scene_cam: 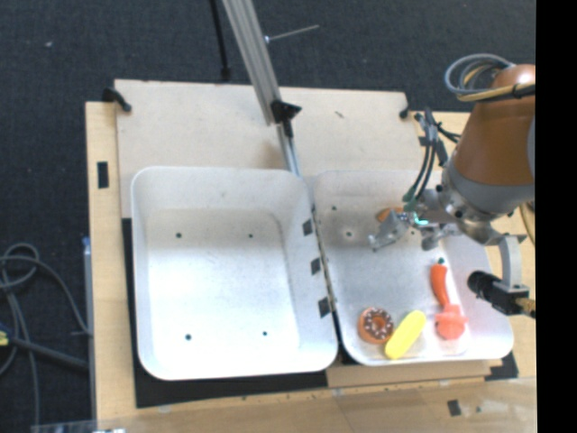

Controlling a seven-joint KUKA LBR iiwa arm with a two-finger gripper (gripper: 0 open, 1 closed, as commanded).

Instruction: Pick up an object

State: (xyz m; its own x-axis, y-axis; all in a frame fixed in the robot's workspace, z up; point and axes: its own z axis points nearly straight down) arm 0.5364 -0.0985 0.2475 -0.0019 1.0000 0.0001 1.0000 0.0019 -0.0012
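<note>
Bins are seen side by side on the bench, the left bin (162, 242) bare of objects and the right bin (361, 206) holding all the candidates. The arm (491, 152) is reached in from the right of the frame, and its gripper (389, 235) is held over the upper middle of the right bin. Whether the fingers are spread or closed cannot be told; nothing is seen between them. A small orange item (385, 215), too small to be identified, is partly hidden just beside the gripper.

Along the lower edge of the right bin three objects are laid close together: a doughnut (375, 325), a banana (406, 334) touching it on the right, and a carrot (444, 303) lying nearly upright in the frame, just right of the banana.

The step in hand is judged to be the approach, with no object yet taken. For the next move, a target must be settled on, the gripper lowered squarely over it, and the fingers closed across its narrow side.
</note>
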